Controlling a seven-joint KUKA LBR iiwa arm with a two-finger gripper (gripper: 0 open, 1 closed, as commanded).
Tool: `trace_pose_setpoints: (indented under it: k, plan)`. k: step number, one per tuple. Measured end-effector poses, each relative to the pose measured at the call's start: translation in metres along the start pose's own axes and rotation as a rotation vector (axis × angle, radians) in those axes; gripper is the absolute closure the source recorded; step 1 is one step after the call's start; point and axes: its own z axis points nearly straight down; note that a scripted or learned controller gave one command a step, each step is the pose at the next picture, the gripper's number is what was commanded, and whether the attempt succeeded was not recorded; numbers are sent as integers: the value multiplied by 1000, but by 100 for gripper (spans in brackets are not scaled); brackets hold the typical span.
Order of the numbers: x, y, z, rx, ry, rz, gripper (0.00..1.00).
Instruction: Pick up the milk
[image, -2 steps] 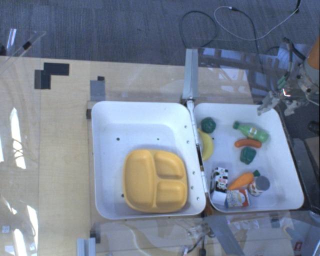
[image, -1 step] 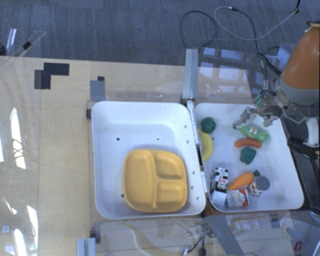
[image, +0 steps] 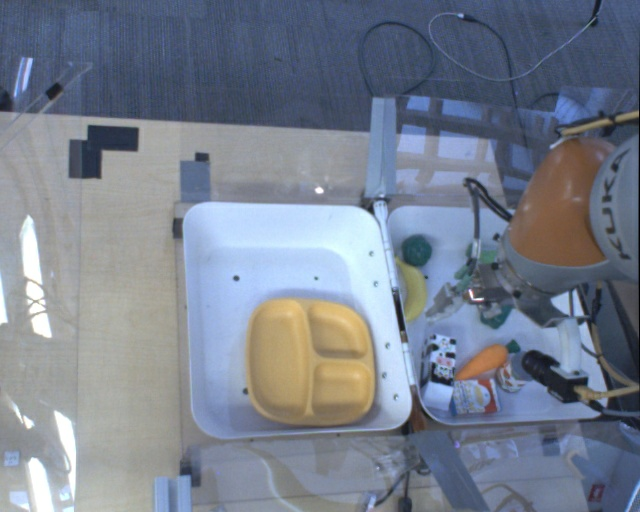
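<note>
The milk (image: 440, 359) is a small carton with black and white cow patches. It stands near the front left corner of the right bin (image: 446, 222), close to the bin's left wall. An orange carrot (image: 482, 360) lies just to its right. My gripper (image: 452, 292) hangs over the middle of the right bin, behind the milk and apart from it. It is open, and nothing sits between its fingers (image: 440, 303). The orange-banded wrist (image: 560, 215) hides the bin's right part.
The right bin also holds a green ball-like item (image: 416, 249), a yellow fruit (image: 412, 287) at the left wall, and a small labelled cup (image: 474, 398) in front of the carrot. A yellow divided plate (image: 311, 361) lies in the left bin (image: 250, 240).
</note>
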Motion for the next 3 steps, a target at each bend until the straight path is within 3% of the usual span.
trace_pose_setpoints:
  k: [1, 2, 3]
  plan:
    - [-28, -32, 85, -9, -1, 90, 0]
    - [-28, -32, 85, -9, -1, 90, 0]
    - [-27, -29, 74, -15, -1, 87, 100]
